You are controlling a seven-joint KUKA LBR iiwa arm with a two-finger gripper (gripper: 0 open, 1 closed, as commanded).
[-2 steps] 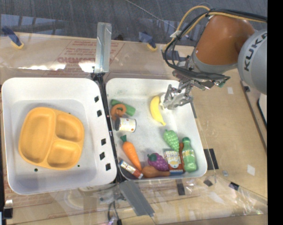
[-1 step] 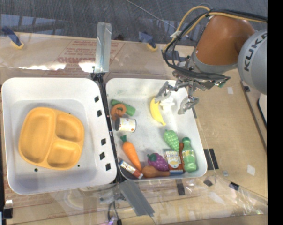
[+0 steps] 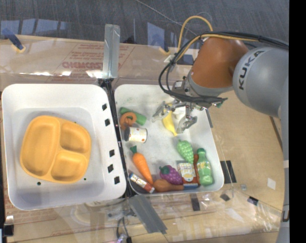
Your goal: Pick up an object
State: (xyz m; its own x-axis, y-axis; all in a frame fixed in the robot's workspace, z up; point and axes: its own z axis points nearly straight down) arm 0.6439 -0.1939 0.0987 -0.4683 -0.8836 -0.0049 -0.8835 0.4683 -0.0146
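The arm's orange band hides the wrist, and the right frame edge cuts off the arm. The gripper (image 3: 176, 116), right of centre in the right bin (image 3: 214, 151), has its fingers spread around a banana (image 3: 168, 124); whether they touch it I cannot tell. Carrot (image 3: 141, 167), grapes (image 3: 170, 174) and bottle (image 3: 203, 167) lie below; a yellow plate (image 3: 55, 149) sits in the left bin (image 3: 11, 105).
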